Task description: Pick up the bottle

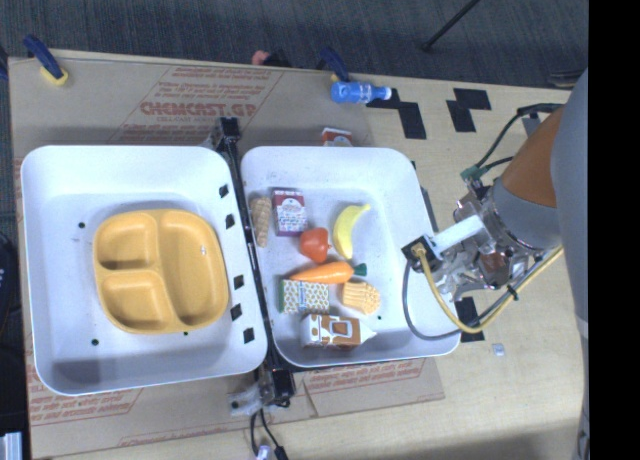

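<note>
Lying on the surface point(480, 388), bottle point(360, 93) well apart from hand point(470, 273); hovering at bin point(425, 333) edge, grip impossible to tell amid cables.

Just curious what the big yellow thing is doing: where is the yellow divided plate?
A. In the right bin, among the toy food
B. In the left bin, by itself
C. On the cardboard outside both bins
B: the yellow divided plate lies alone in the left bin, while the toy food sits in the right bin.
</note>
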Robot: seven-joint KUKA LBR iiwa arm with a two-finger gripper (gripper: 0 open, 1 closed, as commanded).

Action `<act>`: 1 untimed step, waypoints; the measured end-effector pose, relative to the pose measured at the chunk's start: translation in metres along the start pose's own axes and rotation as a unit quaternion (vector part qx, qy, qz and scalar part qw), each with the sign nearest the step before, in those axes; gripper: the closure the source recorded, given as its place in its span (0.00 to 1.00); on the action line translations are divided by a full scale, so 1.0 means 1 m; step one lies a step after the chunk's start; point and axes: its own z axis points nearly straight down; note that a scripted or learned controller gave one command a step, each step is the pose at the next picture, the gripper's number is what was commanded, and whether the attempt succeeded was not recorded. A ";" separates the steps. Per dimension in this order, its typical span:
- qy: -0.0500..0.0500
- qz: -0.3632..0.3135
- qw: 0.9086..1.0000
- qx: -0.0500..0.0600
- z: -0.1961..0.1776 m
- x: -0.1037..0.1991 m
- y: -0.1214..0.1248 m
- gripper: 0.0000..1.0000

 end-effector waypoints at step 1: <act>0.002 0.000 1.000 -0.002 -0.006 0.000 0.000 1.00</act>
